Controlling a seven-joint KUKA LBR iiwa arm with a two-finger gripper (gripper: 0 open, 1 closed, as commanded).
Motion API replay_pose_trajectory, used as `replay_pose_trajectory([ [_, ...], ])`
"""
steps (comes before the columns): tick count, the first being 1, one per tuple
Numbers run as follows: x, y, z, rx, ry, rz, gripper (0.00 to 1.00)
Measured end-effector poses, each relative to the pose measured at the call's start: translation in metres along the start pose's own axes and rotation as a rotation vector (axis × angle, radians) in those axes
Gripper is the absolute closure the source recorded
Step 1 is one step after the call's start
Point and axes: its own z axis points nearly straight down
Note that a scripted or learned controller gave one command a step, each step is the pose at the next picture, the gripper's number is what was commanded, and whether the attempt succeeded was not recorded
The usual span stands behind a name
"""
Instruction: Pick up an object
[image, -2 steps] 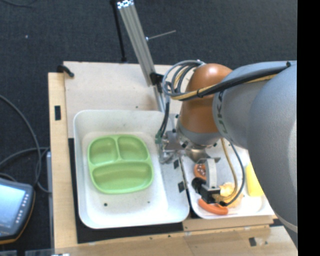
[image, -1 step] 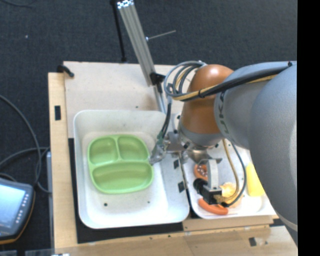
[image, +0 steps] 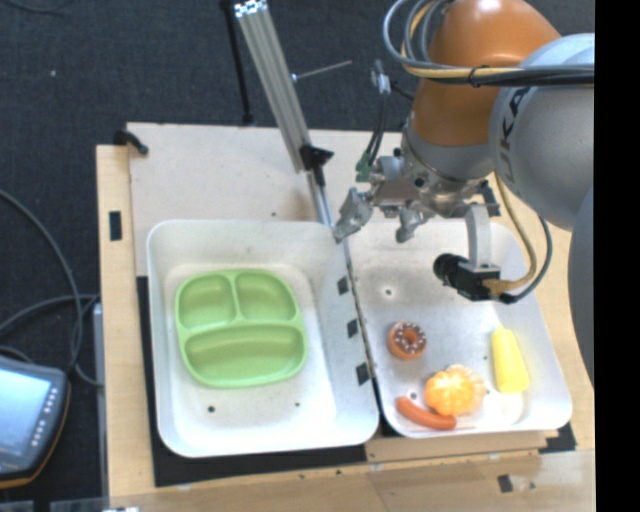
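I see the gripper (image: 378, 222) poised over the right bin's (image: 540, 330) far left corner, fingers spread, holding nothing. Right bin, near end: ringed doughnut (image: 407, 340), knobbly orange (image: 455, 390), yellow corn (image: 509, 361), red sausage (image: 425, 414). Left bin (image: 170, 410): green sectioned tray (image: 240, 327).

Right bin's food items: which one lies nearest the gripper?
The donut, brown with sprinkles. It lies above the orange, sausage and yellow corn, closest below the gripper.
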Motion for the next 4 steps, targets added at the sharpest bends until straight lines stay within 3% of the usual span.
replay_pose_trajectory([
  [1, -0.025, -0.068, 0.106, 0.019, 0.000, 0.007, 0.00],
  [2, -0.057, -0.002, 0.131, 0.010, -0.002, 0.006, 0.00],
  [3, -0.054, -0.092, 0.130, 0.013, 0.001, 0.006, 0.00],
  [4, -0.081, -0.017, 0.130, 0.003, -0.001, 0.002, 0.00],
])
